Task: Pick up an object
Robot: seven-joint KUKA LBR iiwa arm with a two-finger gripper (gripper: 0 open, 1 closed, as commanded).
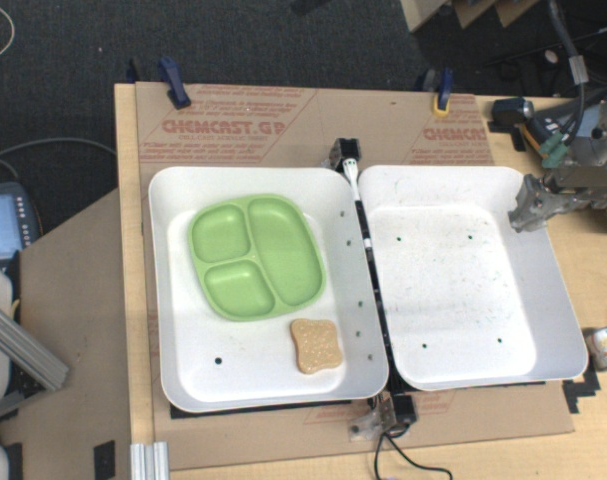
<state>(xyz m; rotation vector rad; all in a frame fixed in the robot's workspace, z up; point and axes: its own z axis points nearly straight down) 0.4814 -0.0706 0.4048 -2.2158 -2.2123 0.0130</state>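
The end effector [531, 211] is a dull grey metal piece with an angular, blocky shape and a pale, slightly shiny face. Behind it sits a boxy grey-brown housing. Above that, a bundle of cables [573, 118] runs upward: black ones, a green one, and a thin light one. A small orange-yellow fitting shows beside a black block.
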